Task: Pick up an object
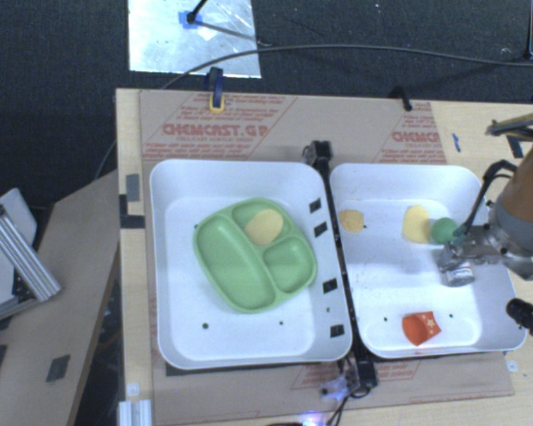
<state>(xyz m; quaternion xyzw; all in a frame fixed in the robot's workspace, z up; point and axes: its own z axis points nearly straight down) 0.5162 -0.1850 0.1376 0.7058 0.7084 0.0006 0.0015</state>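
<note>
In the right bin [373, 185] lie a small orange-yellow piece [351, 221], a pale yellow object [416, 224], a green ball [443, 230] touching it, and a red object [421, 327] near the front wall. My gripper [457, 271] hangs low over the right side of this bin, just in front of and right of the green ball. Nothing shows in its grasp. The left bin [173, 238] holds a green divided plate [240, 269] with a yellow object [265, 227] in its top compartment.
The arm [524, 211] comes in from the right over the right bin's edge. A black clip divider [324, 229] runs between the bins. Cardboard [249, 122] lies under both bins, and a foil sheet [191, 25] sits behind.
</note>
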